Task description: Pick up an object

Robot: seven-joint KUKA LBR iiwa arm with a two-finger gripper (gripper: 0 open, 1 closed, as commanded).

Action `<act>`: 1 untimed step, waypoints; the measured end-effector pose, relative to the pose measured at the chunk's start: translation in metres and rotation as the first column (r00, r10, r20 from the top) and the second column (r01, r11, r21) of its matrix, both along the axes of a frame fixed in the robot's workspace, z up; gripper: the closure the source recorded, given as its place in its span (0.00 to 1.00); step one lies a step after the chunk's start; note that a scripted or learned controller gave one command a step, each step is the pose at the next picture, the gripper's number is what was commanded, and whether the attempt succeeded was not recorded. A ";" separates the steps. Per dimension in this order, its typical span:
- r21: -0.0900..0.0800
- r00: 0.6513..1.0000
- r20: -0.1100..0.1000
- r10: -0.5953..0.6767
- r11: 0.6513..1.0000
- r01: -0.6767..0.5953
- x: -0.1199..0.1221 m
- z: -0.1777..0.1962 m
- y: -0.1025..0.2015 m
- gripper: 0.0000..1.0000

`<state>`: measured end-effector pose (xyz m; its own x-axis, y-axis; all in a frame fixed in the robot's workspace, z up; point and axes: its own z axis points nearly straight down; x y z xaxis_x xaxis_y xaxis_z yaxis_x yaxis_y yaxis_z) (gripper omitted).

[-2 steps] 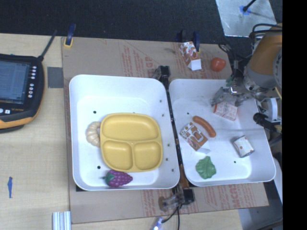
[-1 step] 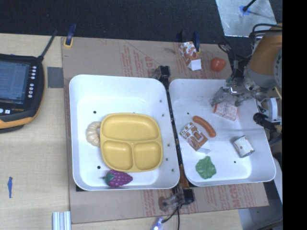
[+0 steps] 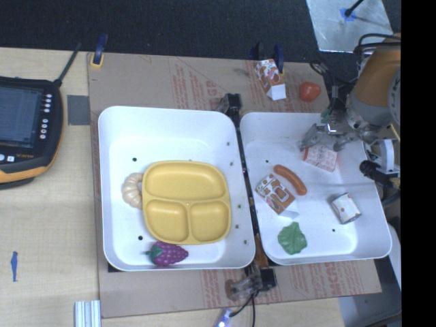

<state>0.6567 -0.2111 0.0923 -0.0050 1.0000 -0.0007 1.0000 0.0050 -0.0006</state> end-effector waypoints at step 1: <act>-0.001 1.000 0.002 0.003 1.000 -0.003 0.001 0.011 0.000 1.00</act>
<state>0.6573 -0.2115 0.1031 -0.0079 1.0000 -0.0022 1.0000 0.0079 0.0011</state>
